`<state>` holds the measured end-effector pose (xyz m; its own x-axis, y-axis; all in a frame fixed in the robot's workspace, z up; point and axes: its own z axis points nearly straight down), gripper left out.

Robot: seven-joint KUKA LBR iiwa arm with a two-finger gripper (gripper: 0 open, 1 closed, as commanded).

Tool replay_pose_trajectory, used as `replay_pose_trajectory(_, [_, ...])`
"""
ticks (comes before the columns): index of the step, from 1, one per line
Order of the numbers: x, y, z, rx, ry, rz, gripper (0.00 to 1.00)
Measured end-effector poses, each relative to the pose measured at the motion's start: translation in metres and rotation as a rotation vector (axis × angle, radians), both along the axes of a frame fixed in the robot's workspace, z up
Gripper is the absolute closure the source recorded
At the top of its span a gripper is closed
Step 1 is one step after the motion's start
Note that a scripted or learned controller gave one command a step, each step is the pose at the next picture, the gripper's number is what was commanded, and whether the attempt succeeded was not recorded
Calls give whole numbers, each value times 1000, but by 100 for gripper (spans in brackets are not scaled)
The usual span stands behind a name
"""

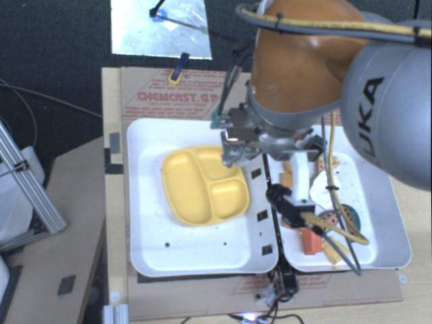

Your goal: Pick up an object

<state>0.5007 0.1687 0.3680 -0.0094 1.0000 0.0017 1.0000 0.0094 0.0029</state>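
Camera view: two shallow white bins sit side by side on a brown cardboard sheet (169, 96) printed with red letters, and the sheet lies on the pale counter (74, 201). The left bin (145, 201) carries a single yellow plate (199, 187) with three compartments. The plate lies flat and slightly turned, nearer the bin's far right corner than its near left one, with bare white floor around it.

The arm (304, 52) reaches in from the right, its orange band and grey casing covering the far part of the right bin (385, 208). The pincer (233, 152) hangs at the far right edge of the plate, right above its rim and just beside the wall that the two bins share. Whether it touches the plate cannot be told, nor whether it is open or closed, and nothing can be seen held in it.

In the right bin, an orange block (311, 241) lies toward the near edge. A round brown thing (341, 216) sits a little farther back toward the middle, and a white piece (317, 187) lies beyond it; their exact shapes are hard to make out.

At the far edge of the cardboard rests a small blue and yellow thing (179, 68). Beyond it a shiny silver sheet (158, 19) lies on dark ground.
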Motion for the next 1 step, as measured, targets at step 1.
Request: replay_pose_trajectory(1, [1,0,11,1,-2,5,100])
